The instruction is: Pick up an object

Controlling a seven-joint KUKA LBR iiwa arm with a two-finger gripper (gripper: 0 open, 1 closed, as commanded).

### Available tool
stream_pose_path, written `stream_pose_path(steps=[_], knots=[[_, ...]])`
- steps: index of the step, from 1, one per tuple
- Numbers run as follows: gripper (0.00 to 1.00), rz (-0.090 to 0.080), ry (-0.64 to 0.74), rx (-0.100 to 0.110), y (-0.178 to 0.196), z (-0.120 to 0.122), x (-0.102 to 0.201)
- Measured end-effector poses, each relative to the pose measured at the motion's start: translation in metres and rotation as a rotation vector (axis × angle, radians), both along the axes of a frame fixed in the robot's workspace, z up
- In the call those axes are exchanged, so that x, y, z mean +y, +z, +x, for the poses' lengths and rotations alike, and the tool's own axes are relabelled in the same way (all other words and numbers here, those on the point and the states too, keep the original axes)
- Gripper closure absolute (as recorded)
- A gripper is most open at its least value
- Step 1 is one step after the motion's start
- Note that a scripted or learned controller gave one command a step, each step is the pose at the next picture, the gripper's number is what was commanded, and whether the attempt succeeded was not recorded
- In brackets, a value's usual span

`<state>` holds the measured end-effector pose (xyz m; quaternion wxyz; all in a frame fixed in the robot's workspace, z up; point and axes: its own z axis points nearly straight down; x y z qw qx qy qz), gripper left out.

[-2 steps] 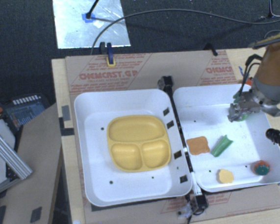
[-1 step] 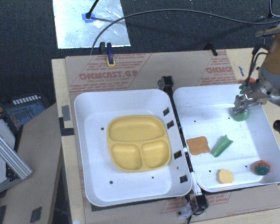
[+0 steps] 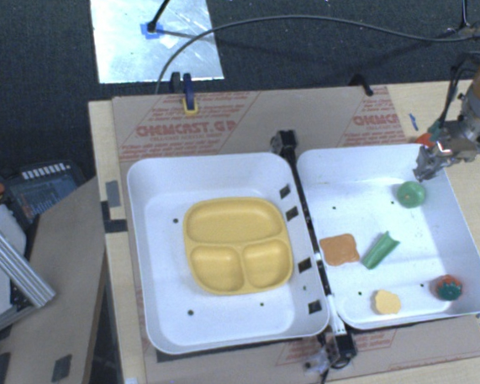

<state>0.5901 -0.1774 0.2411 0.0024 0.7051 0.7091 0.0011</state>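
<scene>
My gripper (image 3: 428, 165) hangs over the far right corner of the right bin (image 3: 339, 169), just above and right of a round green ball (image 3: 410, 194). Nothing shows between its fingers. Lower in the same bin lie an orange-brown flat piece (image 3: 339, 249), a green elongated piece (image 3: 379, 249), a small yellow piece (image 3: 387, 302) and a green-and-red piece (image 3: 448, 288) in the near right corner.
The left bin (image 3: 156, 237) holds a yellow three-compartment tray (image 3: 237, 244). A black divider with clips (image 3: 297, 215) runs between the bins. Cables cross the dark floor behind the bench, and a foil sheet (image 3: 155, 33) lies at the back.
</scene>
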Motion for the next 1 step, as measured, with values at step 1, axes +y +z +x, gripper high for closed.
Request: stream_pose_path(steps=[1], knots=[[1.00, 0.001, 0.001, 0.001, 0.0275, 0.0009, -0.0001]])
